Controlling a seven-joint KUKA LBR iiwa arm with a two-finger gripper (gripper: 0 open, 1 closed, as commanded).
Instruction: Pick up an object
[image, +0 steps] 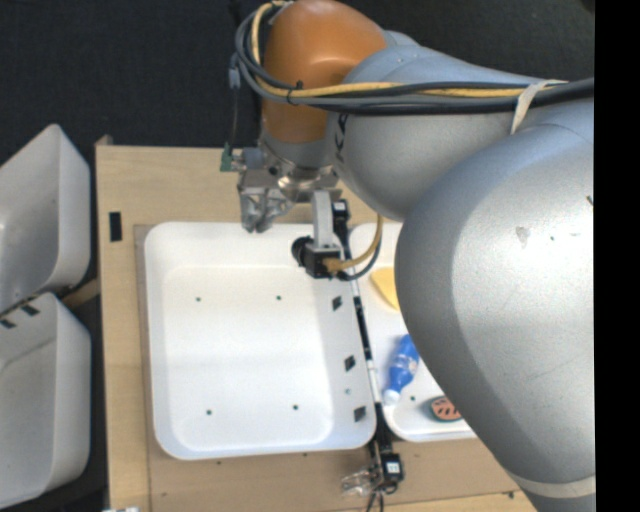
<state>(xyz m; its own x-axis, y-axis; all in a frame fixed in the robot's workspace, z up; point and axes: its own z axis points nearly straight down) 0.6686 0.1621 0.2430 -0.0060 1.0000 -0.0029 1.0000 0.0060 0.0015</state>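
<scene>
The gripper (262, 212) hangs just above the centre of the frame, over the upper rim of the left bin (165, 300), its tips pointing down; nothing shows between them, and whether they stand wide or narrow I cannot tell at this size. The likely trouble is position: it sits at the bin's edge over bare white floor, so a descent here would probably close on nothing or strike the rim. The things worth picking lie in the right bin (420, 428), at lower right of the frame: a blue bottle (401, 366), a yellow object (384, 283) above it, and a small orange-and-dark item (442, 407) near the lower wall. The bulky grey arm (500, 260) covers most of that bin, so what else lies there is hidden. Between the bins runs a dark strip with a cable (358, 330), which could snag a crossing move. Around them lies the wooden table (125, 350).
</scene>
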